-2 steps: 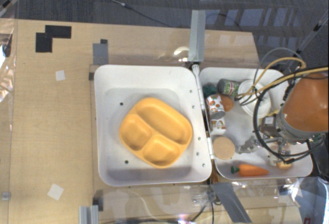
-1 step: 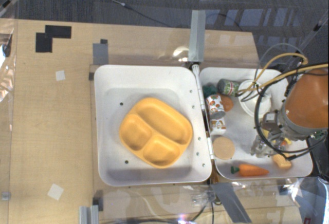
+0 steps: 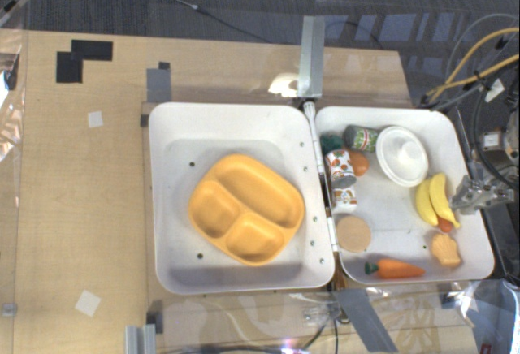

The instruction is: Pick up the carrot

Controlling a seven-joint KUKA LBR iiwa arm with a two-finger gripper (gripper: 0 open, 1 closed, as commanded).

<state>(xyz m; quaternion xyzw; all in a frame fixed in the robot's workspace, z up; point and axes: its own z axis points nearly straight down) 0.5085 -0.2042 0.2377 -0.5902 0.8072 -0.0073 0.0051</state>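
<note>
You have the carrot [image 3: 396, 269] lying flat near the front edge of the right bin [image 3: 406, 214], at about six o'clock in that bin, its green end toward nine o'clock and its orange tip toward three. Just beside it at nine-to-twelve o'clock sits a round tan disc [image 3: 353, 234]. At about two o'clock from the carrot rests a small orange-tan block [image 3: 446, 250], and above that a banana [image 3: 433, 200] with a white bowl [image 3: 402, 155] at its eleven o'clock. Two cans [image 3: 343, 176] stand along the bin's nine o'clock wall. The gripper [image 3: 479, 196] sits at the bin's three o'clock rim, well apart from the carrot; you cannot tell how it is set. The left bin [image 3: 175, 182] holds a yellow divided plate [image 3: 246, 208].
</note>
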